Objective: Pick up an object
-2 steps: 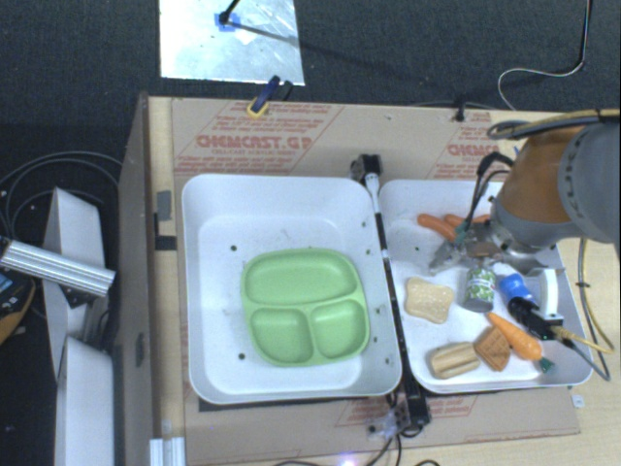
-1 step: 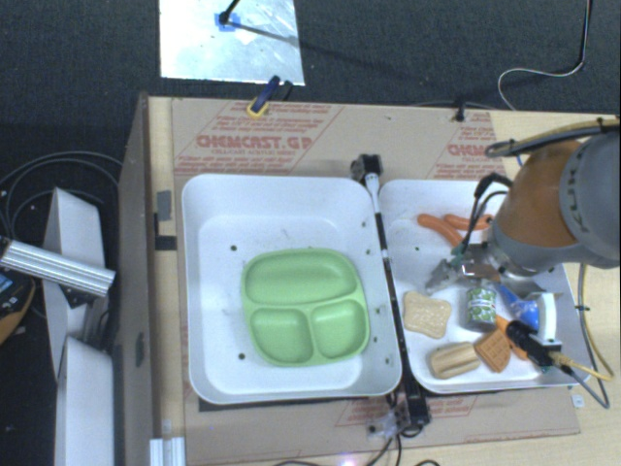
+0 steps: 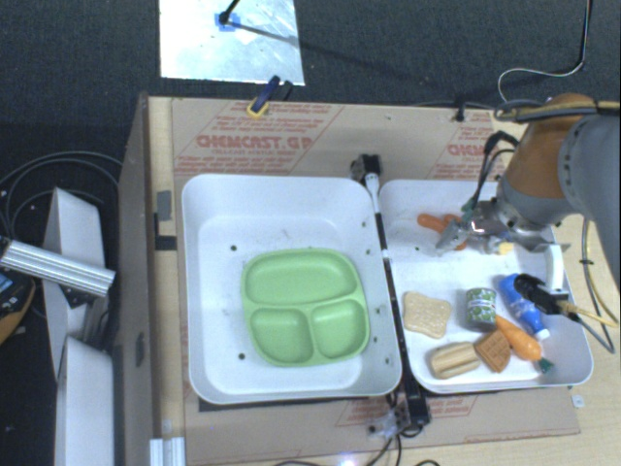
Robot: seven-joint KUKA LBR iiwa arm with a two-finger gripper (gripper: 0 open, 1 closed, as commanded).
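Likely target: small orange piece (image 3: 433,222), lying flat in the far part of the right bin (image 3: 414,262), just beside the jaws on the side toward the divider between the bins; its near end looks to touch them or nearly so, contact not clear. Jaws sit low over the bin floor; whether they are parted or clenched cannot be told from this angle, and nothing can be confirmed as gripped. To do the step well, my judgement: centre the jaws over the middle of the orange piece, across its narrow width rather than at the tip, come down to the floor, close firmly, then lift straight up. The piece is slim and low, so a grip at the end may let it swing or slip out. Floor right around it is bare, so approach is open. Well apart from the jaws, toward the bin's near edge: pale cracker (image 3: 427,314), green can (image 3: 479,306), blue item (image 3: 522,307), carrot (image 3: 521,342), brown waffle square (image 3: 493,350), bread roll (image 3: 454,359), crowded together, none in the way. Bin's far wall is near behind the jaws; the divider lies beyond the orange piece, so a push could slide it that way. Past the divider, left bin (image 3: 223,260) holds a green divided plate (image 3: 306,304). Surface (image 3: 291,134) under both bins is printed cardboard.
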